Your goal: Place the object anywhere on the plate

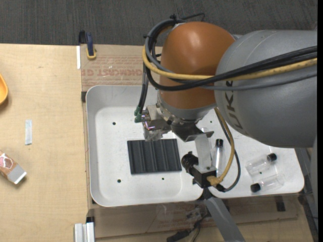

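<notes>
- Hand (151,130): above the ribbed dark plate (154,156)'s far edge, mid-bin (101,135); grip state cannot be told.
- Clear vials (262,173): lying at the bin's right edge.
- Advice: confirm a secure grasp before lowering onto the plate's centre.

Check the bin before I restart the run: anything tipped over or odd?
Two clear vials with black caps lie on their sides in the white bin's right corner. The ribbed dark plate sits flat.
</notes>
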{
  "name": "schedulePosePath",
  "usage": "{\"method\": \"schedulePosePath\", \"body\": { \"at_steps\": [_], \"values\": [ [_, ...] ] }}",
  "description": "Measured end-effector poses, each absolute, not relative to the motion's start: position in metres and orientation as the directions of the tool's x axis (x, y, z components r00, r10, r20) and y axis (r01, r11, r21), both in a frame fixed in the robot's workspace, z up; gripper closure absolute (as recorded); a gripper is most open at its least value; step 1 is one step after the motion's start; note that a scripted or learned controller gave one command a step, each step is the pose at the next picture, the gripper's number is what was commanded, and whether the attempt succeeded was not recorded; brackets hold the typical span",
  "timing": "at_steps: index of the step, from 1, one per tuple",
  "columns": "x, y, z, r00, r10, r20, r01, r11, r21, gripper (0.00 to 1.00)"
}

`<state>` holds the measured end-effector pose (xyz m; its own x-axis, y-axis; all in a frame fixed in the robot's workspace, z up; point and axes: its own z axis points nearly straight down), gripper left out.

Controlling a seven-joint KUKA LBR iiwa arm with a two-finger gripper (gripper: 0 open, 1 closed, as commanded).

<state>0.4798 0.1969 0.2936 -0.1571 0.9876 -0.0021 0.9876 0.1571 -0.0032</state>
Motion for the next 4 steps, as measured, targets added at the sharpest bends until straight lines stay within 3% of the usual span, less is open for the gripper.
{"method": "schedulePosePath", "body": {
  "at_steps": [1, 2, 4],
  "values": [
    [0.514, 0.142, 0.293, -0.203, 0.979, -0.003, 0.979, 0.203, -0.003, 1.0],
    [0.478, 0.189, 0.301, 0.416, 0.909, -0.005, 0.909, -0.416, -0.002, 1.0],
    [0.478, 0.183, 0.304, 0.353, 0.936, -0.004, 0.936, -0.353, -0.001, 1.0]
  ]
}}
